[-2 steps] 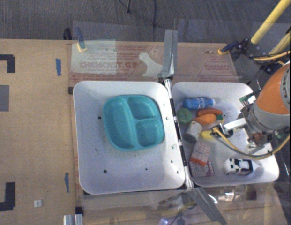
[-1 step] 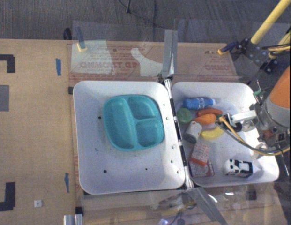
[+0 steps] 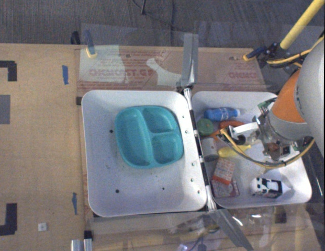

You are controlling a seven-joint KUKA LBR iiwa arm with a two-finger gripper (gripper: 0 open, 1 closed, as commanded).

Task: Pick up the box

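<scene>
**Arm over the right bin, box not yet lifted**

Camera view: two white bins sit side by side on the bench. The left bin (image 3: 99, 192) holds a teal divided plate (image 3: 149, 136), lying flat near its middle. The right bin (image 3: 303, 190) is crowded: a blue bottle (image 3: 221, 113) lies along its far side, a dark green round object (image 3: 205, 126) sits just beside the divider, something orange (image 3: 228, 124) and a yellow piece (image 3: 227, 152) lie between them and the arm, and a small black-and-white item (image 3: 268, 186) rests near the front corner.

The box (image 3: 224, 171), a flat reddish carton, lies in the front half of the right bin, close to the divider and resting on the bin floor. Nothing is touching it.

The arm, with its orange band, hangs over the right bin's far half. The gripper (image 3: 269, 148) sits near the yellow piece, to the right of the box and apart from it; I cannot tell how wide it is spread, as the wrist body and cables mask it.

By this showing, the pick is not done: the box lies unlifted, and approach, closing and lifting all appear left to do.
</scene>
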